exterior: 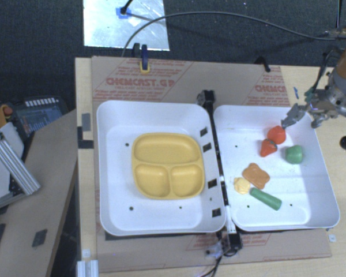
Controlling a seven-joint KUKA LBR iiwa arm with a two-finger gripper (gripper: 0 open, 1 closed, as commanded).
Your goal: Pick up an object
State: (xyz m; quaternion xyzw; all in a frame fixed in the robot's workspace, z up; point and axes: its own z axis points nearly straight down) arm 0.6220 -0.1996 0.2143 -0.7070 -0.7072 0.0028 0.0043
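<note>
Five small toys lie in the right bin (320, 172), and from the camera view I see my gripper (303, 115) hanging over that bin's far right corner, fingers spread with nothing between them. Nearest is the orange-red toy (272, 141), just below and left of the fingertips; its long axis runs diagonally, rounded end toward the gripper, narrow end pointing down-left. The green ball (294, 153) sits just beside it. The yellow tray (167, 165) fills the left bin (112, 154).
</note>
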